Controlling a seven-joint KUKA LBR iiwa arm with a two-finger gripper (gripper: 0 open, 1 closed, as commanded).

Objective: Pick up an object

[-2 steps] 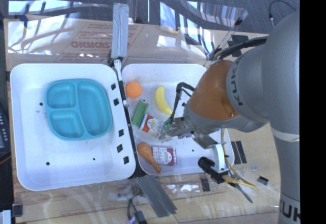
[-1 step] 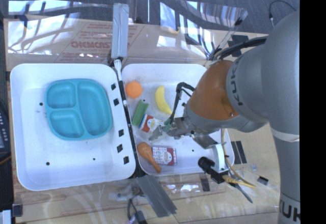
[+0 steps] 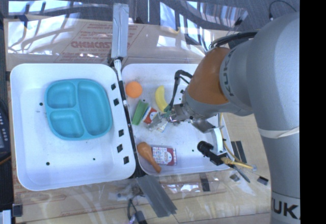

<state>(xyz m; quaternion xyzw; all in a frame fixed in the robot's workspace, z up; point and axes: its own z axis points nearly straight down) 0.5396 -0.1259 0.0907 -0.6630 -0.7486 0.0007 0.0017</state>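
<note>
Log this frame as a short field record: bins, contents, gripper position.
left bin: holds a blue divided plate
right bin: orange ball, banana, green item, red-and-white packet, orange-brown item
gripper: low in the right bin, beside the banana and a small red-and-white item
grasp: cannot tell

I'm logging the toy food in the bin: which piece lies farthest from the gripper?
The brown drumstick-shaped piece at the right bin's near-left corner; the banana, green piece and orange ball lie closer to the gripper.
</note>
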